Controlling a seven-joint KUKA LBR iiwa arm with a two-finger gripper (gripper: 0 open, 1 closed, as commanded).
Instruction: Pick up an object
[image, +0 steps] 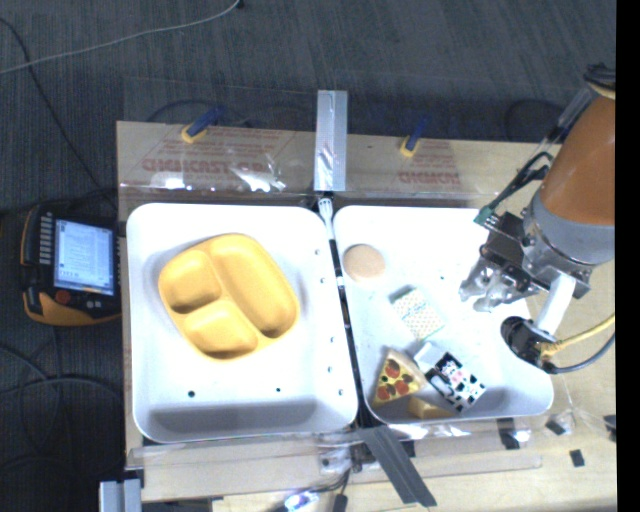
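Four small things lie in the right bin (440, 225): a tan disc (364, 262), a patterned card (417, 313), a pizza slice toy (398, 380) and a black-and-white block (455, 381). All look light. The block seems stiff, best pinched across its short sides. The tool (492, 287) hovers over the bin's right part, well apart from them; whether it is open I cannot tell.

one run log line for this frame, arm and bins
gripper: over right bin, holding nothing seen | right bin: pizza slice, round disc, dotted block | left bin: yellow tray
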